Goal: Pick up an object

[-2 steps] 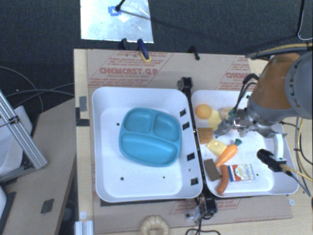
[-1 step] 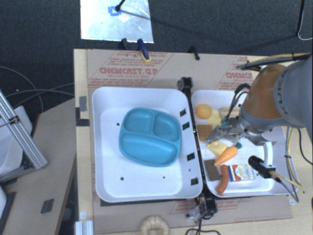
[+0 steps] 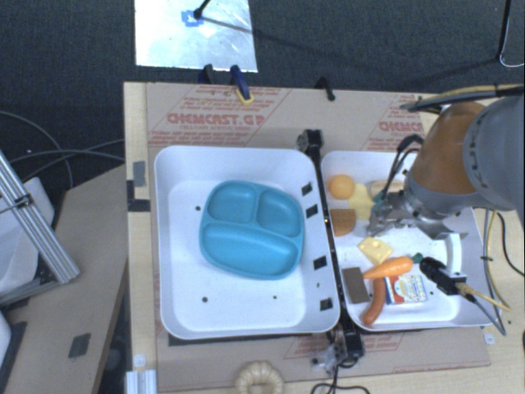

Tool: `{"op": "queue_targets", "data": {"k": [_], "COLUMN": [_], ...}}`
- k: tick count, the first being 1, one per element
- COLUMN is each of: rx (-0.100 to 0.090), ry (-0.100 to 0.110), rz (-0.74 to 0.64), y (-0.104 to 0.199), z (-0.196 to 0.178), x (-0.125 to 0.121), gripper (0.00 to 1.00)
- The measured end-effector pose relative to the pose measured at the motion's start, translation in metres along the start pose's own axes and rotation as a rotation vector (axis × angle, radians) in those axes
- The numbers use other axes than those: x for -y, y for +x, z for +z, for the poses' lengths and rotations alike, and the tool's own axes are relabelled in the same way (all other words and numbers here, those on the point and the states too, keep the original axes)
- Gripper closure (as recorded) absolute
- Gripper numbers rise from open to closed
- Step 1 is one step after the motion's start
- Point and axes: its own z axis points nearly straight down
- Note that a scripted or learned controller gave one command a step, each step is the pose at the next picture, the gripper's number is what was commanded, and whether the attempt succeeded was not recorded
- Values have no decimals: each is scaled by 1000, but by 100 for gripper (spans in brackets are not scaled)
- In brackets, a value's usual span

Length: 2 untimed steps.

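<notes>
The right bin (image 3: 463, 306) holds several toy foods. An orange round fruit (image 3: 341, 186) lies at the back left, with a brown bread slice (image 3: 342, 221) just in front of it. Further forward are a yellow cheese wedge (image 3: 375, 248), a carrot (image 3: 387, 268), a reddish sausage (image 3: 374, 306), a grey-brown block (image 3: 354, 284) and a small white and red carton (image 3: 408, 289). My gripper (image 3: 381, 217) is down inside this bin, just right of the bread slice and right behind the cheese wedge. A pale item (image 3: 378, 190) lies partly hidden behind the gripper.
The left bin (image 3: 184, 302) holds a blue divided plate (image 3: 251, 227). A black divider (image 3: 321, 220) runs between the bins. The arm's grey and orange body (image 3: 459, 158) covers the right bin's back right part.
</notes>
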Motion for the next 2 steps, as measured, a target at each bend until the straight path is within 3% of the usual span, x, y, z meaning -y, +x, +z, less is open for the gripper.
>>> {"op": "queue_targets", "data": {"k": [2], "rx": [2], "ry": [-1], "rz": [-4], "y": [8], "z": [-88], "x": [-5], "gripper": [100]}}
